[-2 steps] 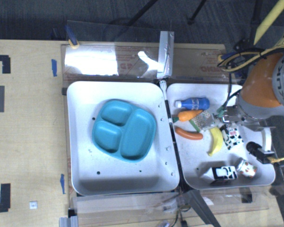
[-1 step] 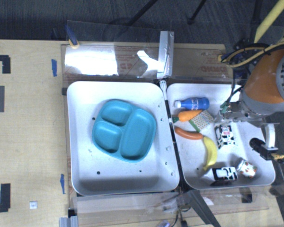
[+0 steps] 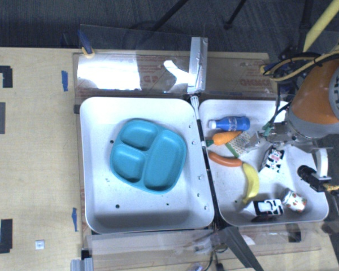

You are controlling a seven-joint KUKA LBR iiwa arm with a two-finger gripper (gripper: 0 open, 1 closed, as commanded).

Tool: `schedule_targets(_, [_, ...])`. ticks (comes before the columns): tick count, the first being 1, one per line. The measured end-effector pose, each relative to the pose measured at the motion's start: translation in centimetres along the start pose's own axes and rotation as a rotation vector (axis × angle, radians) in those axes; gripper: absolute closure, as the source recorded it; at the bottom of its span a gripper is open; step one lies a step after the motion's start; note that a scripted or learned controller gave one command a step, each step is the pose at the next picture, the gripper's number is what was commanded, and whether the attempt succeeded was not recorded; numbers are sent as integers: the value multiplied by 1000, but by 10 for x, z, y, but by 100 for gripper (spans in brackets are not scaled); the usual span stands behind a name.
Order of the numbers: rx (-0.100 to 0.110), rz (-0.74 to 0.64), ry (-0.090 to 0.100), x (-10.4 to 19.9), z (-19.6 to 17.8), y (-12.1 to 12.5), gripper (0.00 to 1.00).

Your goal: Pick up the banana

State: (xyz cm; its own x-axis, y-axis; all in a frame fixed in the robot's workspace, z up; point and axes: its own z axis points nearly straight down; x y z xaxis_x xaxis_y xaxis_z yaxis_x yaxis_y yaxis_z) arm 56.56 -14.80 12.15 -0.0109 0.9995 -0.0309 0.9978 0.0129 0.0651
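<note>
On the bench (image 3: 28, 151), the right bin (image 3: 243, 107) holds what I'm after. My hand (image 3: 277, 133) hangs over the bin's middle, and I cannot tell whether it is open or closed. The banana (image 3: 250, 184) lies nearer the front edge, down and left of my hand in the view. Its long axis runs back to front, and a small black-and-white toy (image 3: 274, 160) sits between us.

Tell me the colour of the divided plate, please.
The three-compartment plastic plate is turquoise blue; camera view.
</note>
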Motion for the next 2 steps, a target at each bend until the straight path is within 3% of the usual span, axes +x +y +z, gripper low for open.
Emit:
schedule_targets(1, [8, -362, 14, 17, 9, -46, 0])
schedule_targets(2, [-6, -452, 6, 32, 9, -68, 0])
